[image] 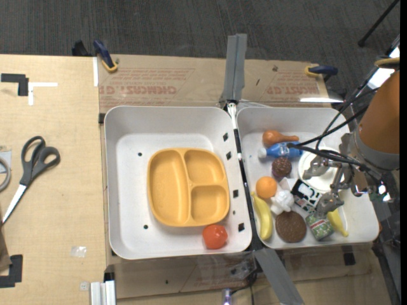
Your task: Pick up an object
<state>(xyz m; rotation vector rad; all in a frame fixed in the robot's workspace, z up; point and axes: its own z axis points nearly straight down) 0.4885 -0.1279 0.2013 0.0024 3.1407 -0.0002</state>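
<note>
My claw hangs low over the right bin with its fingers apart and nothing between them, close to the black-and-white box among the toy food, so I think the picking up is not done.

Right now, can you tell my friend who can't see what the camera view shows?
A grey robot arm's two-finger gripper hangs over the right white bin, crowded with toy food such as a yellow banana, an orange ball and a brown round cookie. The left white bin holds a yellow divided plate and a red tomato. Black-handled scissors lie on the bench.
</note>
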